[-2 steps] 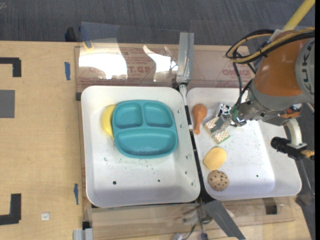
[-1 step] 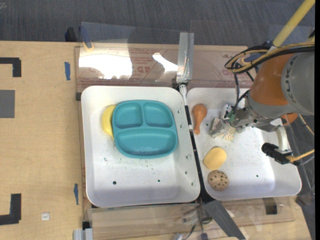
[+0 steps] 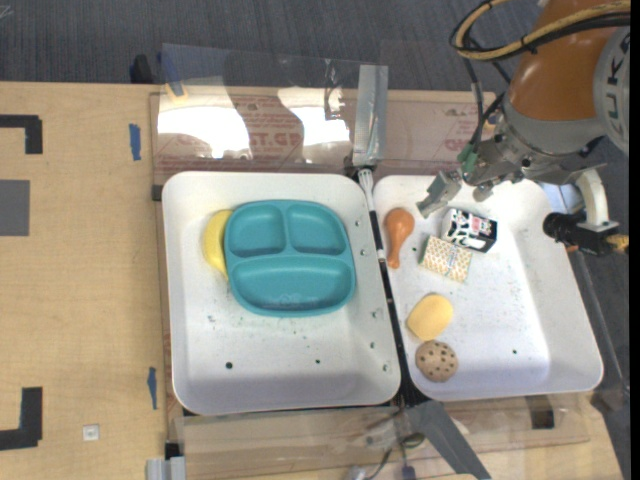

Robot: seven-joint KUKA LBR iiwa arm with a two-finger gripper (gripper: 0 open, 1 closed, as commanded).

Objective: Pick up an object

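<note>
Right now my arm (image 3: 560,78) reaches in from the right, its orange band bulking over the far right corner of the right bin (image 3: 560,348). The pincer (image 3: 455,183) hangs over the far part of that bin, near the divide between the two bins. From my screen I cannot tell how the pincer is set, and I see nothing caught in it.

Below and just right of the pincer lies a small black-and-white patterned packet (image 3: 470,230). Touching its near left corner sits a tan checkered square (image 3: 446,259), tilted a little. To the left of those, close against the bin's left wall, an orange pear-shaped piece (image 3: 398,231) lies with its narrow end pointing toward me. Nearer to me in the same bin rests a yellow rounded lump (image 3: 430,316), and just beyond it toward the near edge a brown speckled cookie (image 3: 436,360). All five lie on the bin floor, apart from the pincer.

The left bin (image 3: 200,368) carries a teal divided plate (image 3: 290,256) with three compartments. A yellow thing (image 3: 214,240) peeks out from under its left side, mostly hidden. Both bins sit side by side on the tabletop (image 3: 70,268), with a clear plastic sheet (image 3: 260,118) standing behind the left bin.
</note>
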